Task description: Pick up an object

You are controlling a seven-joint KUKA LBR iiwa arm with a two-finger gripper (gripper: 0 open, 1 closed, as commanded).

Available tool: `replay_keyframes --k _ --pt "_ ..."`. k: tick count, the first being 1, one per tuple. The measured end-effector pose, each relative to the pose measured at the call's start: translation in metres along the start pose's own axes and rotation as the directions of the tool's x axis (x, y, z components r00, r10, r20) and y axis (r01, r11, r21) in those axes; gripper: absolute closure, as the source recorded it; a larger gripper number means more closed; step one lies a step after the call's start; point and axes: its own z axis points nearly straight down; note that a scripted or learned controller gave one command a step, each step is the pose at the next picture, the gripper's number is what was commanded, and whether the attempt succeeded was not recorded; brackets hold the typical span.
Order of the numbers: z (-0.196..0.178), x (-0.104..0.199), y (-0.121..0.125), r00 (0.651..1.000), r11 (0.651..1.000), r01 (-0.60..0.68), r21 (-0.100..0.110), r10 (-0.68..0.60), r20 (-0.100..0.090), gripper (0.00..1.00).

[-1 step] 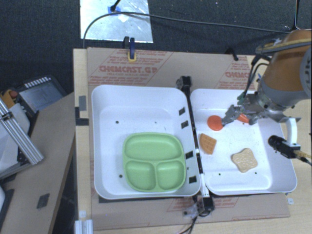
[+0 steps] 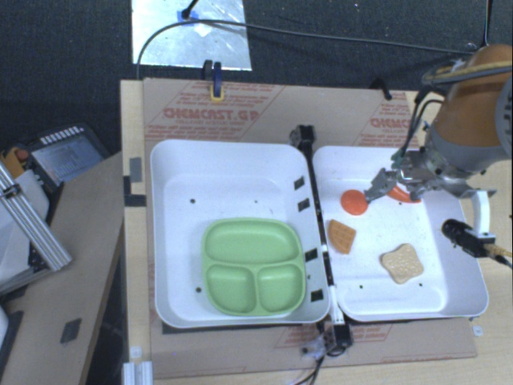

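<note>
Bench with two white bins (image 2: 449, 295), right one has an orange ball (image 2: 353, 202) just left of the gripper (image 2: 383, 184), fingers apart and nothing between them; ball looks light, smooth, likely to roll, so grab across its middle

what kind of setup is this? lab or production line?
Most likely a robotics lab bench for pick tests: two white bins on a board, toy items such as a green divided plate, and the arm's gripper over the right bin.
</note>
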Motion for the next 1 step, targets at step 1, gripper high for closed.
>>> replay_keyframes --k 1 --pt "0.0424 -0.0035 0.0022 1.000 1.000 -0.002 0.003 0.002 0.000 0.00"
